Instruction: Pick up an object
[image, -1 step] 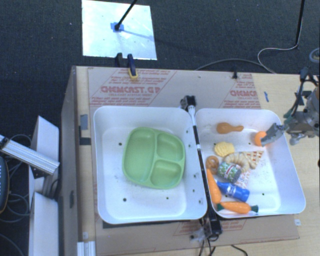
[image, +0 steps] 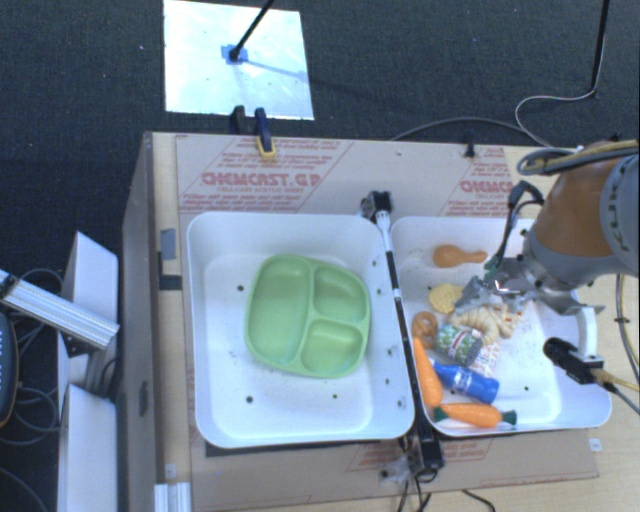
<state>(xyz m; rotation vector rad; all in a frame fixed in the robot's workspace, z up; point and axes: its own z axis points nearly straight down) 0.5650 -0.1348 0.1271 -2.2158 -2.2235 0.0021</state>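
- Two shallow white bins sit side by side on the bench, the left bin (image: 215, 400) and the right bin (image: 560, 395), meeting at a dark divider between them.
- Nearest in the right bin lies an orange toy carrot (image: 476, 414) with a green tip, along the front wall.
- Just behind it a blue bottle (image: 468, 381) lies on its side, and a second carrot (image: 427, 372) runs slantwise beside the divider.
- Further in, a clear packet with a green and red label (image: 459, 343) rests against the blue bottle's upper end.
- A small orange ring (image: 425, 326) lies left of that packet, near the divider.
- A pale, knobbly toy (image: 492, 319) sits above the packet, directly beneath the gripper.
- A round yellow cracker-like disc (image: 445, 297) lies just left of the gripper.
- The gripper (image: 490, 292) is low over the pile; its fingers look slightly parted with nothing visibly between them.
- An orange spoon-shaped piece (image: 457, 256) lies toward the back wall, apart from the pile.
- The left bin holds a green divided plate (image: 306, 316) with three compartments, lying flat near the middle.
- The arm (image: 590, 225), orange banded, enters from the right above the right bin.
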